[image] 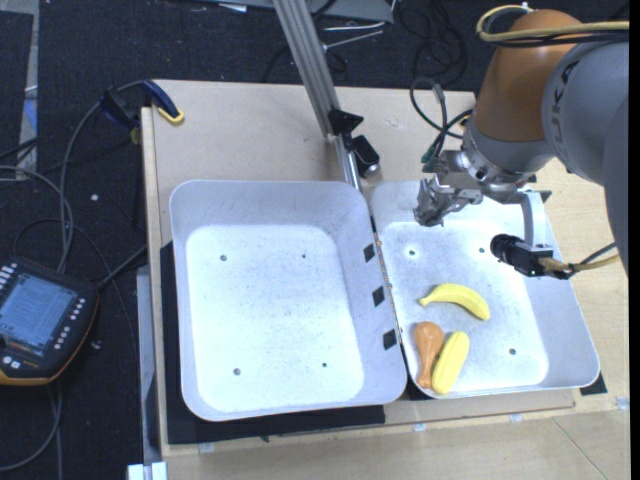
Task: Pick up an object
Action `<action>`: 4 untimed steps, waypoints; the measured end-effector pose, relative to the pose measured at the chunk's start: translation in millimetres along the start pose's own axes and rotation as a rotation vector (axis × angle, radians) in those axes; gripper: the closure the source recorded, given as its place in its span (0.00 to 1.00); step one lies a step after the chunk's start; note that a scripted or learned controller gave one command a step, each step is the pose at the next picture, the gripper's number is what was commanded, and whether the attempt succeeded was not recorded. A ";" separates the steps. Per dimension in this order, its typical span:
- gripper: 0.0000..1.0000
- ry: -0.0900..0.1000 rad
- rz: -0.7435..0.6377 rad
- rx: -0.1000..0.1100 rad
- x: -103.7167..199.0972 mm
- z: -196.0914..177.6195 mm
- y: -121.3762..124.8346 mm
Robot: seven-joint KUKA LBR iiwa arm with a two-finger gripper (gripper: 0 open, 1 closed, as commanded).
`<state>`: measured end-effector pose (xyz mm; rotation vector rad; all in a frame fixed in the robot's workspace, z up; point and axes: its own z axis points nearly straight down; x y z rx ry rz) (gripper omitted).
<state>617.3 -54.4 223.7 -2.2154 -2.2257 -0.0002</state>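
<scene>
- End effector [432, 211]: you are seeing it hovering over the far end of the right bin [520, 373]; its grip state cannot be told, and nothing is showing in it.
- Objects, three, all lying at the near end of the right bin: one banana [456, 299], one yellow piece [449, 361], one orange piece [428, 349] touching it.
- Handling: these are looking like light, smooth, rigid toys; you are best taking the banana across its middle.
- Bins: two, with the left bin [270, 203] alongside.

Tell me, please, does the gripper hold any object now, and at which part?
Nothing is held. The gripper hangs above the far end of the right bin, apart from the banana and the other two objects lying nearer the camera.
</scene>
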 end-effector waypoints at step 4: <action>0.00 -0.001 0.004 -0.001 139.5 -6.6 51.1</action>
